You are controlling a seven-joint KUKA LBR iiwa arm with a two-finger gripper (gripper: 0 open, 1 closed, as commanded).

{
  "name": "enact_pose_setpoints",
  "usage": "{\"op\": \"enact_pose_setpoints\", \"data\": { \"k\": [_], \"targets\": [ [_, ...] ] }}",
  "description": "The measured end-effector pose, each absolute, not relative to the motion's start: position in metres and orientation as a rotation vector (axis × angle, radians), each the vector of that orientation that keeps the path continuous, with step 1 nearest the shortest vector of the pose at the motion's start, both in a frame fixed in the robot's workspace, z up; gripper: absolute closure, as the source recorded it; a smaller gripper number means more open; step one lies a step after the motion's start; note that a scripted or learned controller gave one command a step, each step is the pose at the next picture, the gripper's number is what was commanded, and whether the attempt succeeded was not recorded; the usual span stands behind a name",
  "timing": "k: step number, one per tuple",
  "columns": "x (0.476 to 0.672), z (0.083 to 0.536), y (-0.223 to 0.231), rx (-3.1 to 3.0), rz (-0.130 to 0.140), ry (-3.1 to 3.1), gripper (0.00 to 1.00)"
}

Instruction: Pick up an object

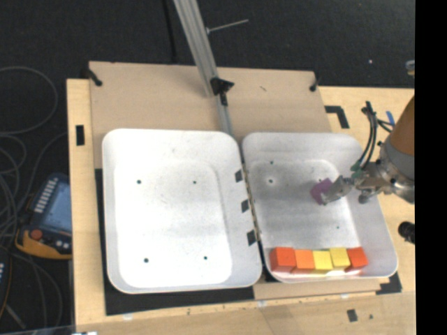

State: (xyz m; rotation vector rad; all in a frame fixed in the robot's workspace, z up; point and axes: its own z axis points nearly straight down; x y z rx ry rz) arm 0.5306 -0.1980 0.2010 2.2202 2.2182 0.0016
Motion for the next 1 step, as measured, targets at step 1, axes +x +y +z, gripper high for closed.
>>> {"op": "enact_pose_setpoints", "data": {
  "k": [1],
  "targets": [
    [0.6041,0.1009,-0.1949,2.217,-0.002,2.226,0.00]
  ]
}}
